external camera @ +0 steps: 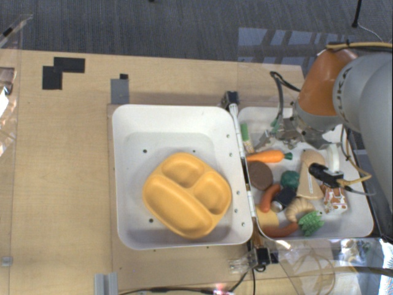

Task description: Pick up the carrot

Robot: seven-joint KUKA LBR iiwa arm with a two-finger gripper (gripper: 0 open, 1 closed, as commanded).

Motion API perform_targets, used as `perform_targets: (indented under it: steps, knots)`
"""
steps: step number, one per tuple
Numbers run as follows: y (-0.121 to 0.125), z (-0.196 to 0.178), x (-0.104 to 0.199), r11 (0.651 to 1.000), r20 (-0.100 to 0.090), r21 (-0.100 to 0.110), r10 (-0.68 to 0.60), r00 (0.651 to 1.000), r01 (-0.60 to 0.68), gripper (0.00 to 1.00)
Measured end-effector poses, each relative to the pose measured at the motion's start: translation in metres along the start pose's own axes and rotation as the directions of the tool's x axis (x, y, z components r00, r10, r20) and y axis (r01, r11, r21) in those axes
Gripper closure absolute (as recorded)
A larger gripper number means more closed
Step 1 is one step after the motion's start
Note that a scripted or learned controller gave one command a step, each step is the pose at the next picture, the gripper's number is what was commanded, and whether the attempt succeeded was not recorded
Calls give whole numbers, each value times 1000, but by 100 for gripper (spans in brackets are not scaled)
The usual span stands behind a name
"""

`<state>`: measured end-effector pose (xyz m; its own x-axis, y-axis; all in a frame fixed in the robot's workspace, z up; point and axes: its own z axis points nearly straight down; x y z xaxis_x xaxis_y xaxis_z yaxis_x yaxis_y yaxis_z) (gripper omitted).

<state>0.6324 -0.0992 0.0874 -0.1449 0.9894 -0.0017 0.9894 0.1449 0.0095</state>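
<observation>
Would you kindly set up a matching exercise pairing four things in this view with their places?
Things:
1. yellow divided plate
2. carrot
3. broccoli
4. brown disc

Places:
A. near corner of the right bin
B. middle of the left bin
C. just below the carrot
D. by the right bin's left wall, upper part

Pairs: 1-B, 2-D, 3-A, 4-C

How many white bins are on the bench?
2. The left bin holds a yellow divided plate; the right bin holds the carrot among other toy foods.
</observation>
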Motion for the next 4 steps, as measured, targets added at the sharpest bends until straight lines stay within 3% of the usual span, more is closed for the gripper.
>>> perform_targets:
  steps: [1, 2, 3, 4]
  knots:
    - [-55, -2, 21, 993, 2, -4, 116, 993, -116, 0]
    - [-96, -3, 11, 948, -2, -7, 317, 948, -317, 0]
    - [-90, -16, 11, 949, -2, -22, 313, 950, -313, 100]
    - [-98, -58, 25, 972, 0, 2, 233, 972, -233, 100]
